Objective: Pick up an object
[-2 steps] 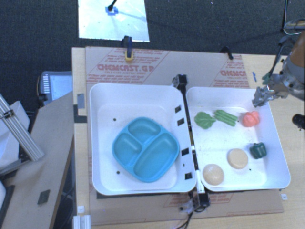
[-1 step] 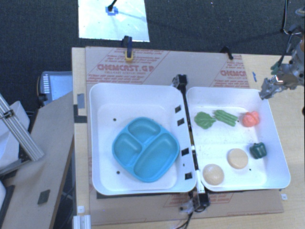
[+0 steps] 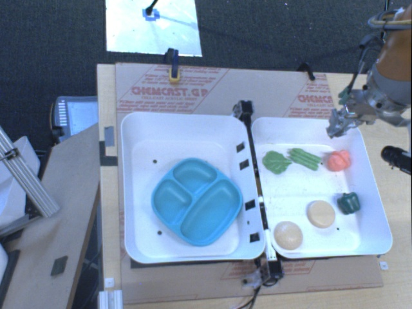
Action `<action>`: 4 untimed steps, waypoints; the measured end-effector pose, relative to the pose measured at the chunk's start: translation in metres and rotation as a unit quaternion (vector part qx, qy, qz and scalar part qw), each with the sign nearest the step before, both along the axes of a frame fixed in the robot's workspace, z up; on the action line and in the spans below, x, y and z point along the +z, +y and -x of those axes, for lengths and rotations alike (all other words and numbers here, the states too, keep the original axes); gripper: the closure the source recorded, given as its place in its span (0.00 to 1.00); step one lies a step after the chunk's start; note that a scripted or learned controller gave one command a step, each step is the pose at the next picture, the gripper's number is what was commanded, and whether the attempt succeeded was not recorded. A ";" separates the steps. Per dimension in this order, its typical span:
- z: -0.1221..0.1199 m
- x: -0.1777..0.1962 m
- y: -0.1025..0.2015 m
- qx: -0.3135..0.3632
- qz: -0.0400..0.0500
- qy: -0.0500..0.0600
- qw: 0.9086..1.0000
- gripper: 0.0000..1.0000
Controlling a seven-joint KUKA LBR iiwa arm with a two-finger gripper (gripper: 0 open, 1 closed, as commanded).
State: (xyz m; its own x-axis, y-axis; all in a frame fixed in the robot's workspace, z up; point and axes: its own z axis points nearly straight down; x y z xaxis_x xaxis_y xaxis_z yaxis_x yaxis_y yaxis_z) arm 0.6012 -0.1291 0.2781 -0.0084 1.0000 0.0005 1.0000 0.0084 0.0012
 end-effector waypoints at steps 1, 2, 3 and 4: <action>0.019 -0.002 0.044 0.000 0.000 0.000 1.000 1.00; 0.039 -0.015 0.083 0.000 0.000 0.001 1.000 1.00; 0.044 -0.031 0.140 0.001 -0.001 0.000 1.000 1.00; 0.061 -0.051 0.188 0.000 0.000 0.001 1.000 1.00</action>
